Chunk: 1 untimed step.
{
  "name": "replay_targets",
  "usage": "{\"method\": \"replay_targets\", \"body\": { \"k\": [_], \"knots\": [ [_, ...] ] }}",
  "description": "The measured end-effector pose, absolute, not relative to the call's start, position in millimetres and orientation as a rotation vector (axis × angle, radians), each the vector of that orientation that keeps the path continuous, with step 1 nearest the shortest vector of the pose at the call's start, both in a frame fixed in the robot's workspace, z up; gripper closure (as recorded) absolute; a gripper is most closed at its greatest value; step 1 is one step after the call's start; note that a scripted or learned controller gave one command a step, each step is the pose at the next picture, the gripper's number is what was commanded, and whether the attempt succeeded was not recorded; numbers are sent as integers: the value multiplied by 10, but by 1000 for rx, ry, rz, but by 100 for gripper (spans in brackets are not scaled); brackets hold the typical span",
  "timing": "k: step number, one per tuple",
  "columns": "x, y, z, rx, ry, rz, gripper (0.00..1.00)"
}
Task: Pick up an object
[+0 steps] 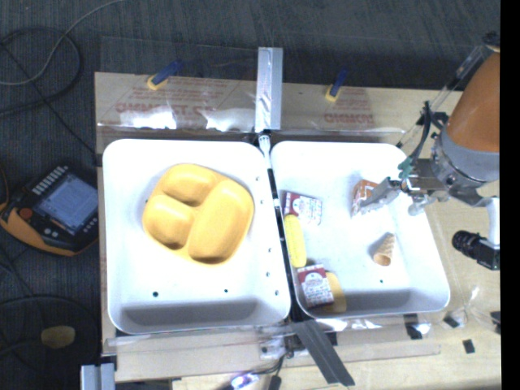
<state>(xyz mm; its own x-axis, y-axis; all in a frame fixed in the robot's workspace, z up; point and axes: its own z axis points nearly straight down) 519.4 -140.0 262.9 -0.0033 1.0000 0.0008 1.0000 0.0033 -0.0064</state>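
Note:
My gripper hangs over the right side of the right bin, on the grey arm with its orange band coming in from the right. Its tip is right against an orange-brown packet at the bin's upper right; I cannot tell whether it touches the packet. Below it lies a small tan cone. Along the bin's left wall are a red-and-white packet, a yellow stick-shaped piece and a red packet on a yellow piece.
The left bin holds one large yellow lumpy object. A metal divider stands at the back between the bins. A handheld pendant lies on the floor at left.

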Motion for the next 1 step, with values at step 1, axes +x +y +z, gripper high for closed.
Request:
{"method": "replay_targets", "body": {
  "k": [1],
  "knots": [
    [6017, -1690, 1837, -2073, -2355, 7, 0]
  ]
}}
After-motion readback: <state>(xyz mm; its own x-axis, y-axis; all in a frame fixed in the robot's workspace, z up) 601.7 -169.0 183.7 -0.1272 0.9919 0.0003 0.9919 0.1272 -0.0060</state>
